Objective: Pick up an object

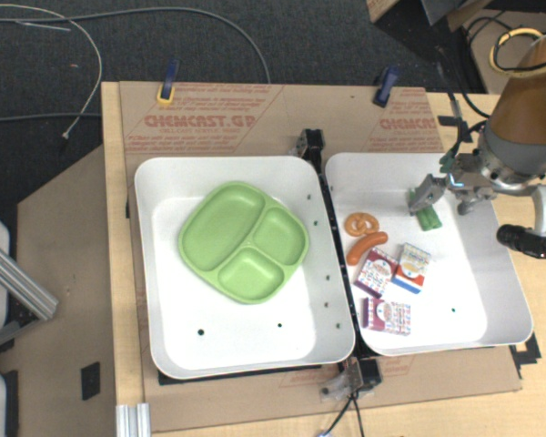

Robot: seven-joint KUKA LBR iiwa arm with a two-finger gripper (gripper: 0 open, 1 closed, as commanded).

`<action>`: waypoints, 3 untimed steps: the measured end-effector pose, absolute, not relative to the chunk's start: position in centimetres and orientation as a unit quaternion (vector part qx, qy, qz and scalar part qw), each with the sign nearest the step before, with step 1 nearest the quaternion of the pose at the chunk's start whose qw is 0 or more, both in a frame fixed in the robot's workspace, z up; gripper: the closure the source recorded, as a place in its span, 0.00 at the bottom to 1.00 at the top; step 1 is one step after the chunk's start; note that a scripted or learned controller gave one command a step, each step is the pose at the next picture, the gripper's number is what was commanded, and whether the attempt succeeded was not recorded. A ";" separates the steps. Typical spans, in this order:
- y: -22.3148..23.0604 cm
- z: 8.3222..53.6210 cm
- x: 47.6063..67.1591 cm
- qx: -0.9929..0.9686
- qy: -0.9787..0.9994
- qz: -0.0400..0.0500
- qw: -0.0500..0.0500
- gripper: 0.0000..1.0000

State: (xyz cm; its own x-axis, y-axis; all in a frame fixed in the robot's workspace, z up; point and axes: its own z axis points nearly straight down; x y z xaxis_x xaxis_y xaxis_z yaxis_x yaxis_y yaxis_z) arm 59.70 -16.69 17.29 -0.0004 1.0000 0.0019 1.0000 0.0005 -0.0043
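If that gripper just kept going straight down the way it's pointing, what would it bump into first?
Most likely the small green object right under the gripper, then the right bin's white floor. Depth is hard to judge from this slanted view.

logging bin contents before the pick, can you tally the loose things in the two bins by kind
Green divided plate, in the left bin: 1
Pretzel, in the right bin: 1
Sausage: 1
Small printed packets: 3
Small green piece under the gripper: 1
Total: 7
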 end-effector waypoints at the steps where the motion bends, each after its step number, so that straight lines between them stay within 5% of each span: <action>1: -16.0 11.8 60.4 -0.707 -0.708 0.001 0.003 0.00; 2: -16.0 8.7 60.6 -0.707 -0.707 0.000 -0.001 0.00; 3: -16.0 9.9 60.7 -0.707 -0.707 -0.002 -0.002 1.00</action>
State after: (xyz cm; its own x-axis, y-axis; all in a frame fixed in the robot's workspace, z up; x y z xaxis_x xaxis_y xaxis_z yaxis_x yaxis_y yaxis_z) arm 60.73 -16.00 9.95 -0.0009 1.0000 -0.0006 1.0000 0.0009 0.0053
